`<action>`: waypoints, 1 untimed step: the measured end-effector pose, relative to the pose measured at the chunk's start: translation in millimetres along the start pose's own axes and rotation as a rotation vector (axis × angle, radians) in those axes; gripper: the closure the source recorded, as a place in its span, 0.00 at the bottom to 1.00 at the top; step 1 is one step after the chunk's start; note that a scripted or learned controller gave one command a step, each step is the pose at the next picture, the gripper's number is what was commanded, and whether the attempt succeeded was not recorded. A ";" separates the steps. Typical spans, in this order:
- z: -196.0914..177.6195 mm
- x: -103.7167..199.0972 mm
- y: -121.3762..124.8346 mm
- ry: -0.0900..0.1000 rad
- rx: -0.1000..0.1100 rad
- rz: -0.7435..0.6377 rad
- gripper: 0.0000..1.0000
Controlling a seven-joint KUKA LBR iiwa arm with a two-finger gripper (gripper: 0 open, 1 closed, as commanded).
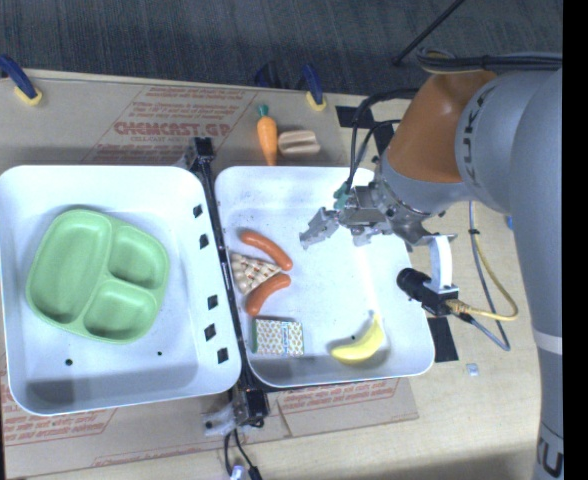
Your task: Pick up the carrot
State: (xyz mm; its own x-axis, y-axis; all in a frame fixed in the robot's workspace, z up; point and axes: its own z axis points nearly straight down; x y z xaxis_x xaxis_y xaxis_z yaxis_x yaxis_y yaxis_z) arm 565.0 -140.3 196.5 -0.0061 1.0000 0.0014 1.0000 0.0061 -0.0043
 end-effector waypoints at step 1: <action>5.9 127.2 -60.3 0.000 0.002 0.059 0.00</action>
State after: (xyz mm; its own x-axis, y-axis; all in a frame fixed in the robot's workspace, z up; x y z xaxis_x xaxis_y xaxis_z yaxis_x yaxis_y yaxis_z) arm 503.9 -13.5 191.0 0.0526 0.9986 0.0010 0.9986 -0.0525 -0.0063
